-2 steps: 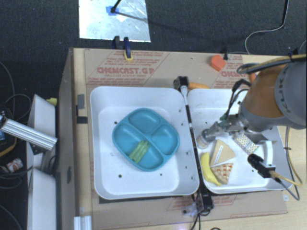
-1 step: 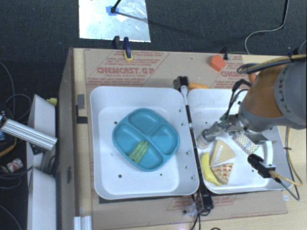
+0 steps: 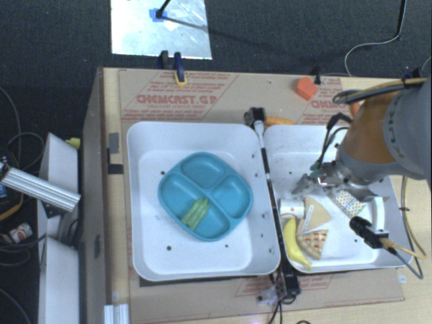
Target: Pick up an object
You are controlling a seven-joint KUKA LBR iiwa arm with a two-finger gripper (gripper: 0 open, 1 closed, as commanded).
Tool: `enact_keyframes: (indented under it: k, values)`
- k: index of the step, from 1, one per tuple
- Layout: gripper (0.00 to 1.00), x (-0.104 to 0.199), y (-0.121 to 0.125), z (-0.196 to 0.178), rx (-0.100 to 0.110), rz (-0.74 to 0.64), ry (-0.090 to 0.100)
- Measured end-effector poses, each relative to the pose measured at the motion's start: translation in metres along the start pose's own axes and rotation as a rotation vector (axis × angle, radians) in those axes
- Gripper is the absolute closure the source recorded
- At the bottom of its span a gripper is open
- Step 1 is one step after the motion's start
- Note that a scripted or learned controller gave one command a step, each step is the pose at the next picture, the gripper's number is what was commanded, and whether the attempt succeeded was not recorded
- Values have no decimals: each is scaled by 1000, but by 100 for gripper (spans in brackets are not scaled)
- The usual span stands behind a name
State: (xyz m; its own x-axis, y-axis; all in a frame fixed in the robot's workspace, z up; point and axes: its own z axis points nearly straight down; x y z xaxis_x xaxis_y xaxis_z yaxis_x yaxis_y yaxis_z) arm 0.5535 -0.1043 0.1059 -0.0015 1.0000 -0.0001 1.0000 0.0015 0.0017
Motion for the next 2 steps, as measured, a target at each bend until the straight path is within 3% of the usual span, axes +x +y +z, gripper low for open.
enact_keyframes:
  k: [1,2]
  values:
    - [0,-35,92,21,-1,-2,-1]
    - [0,-2,42,22,1,-1,1]
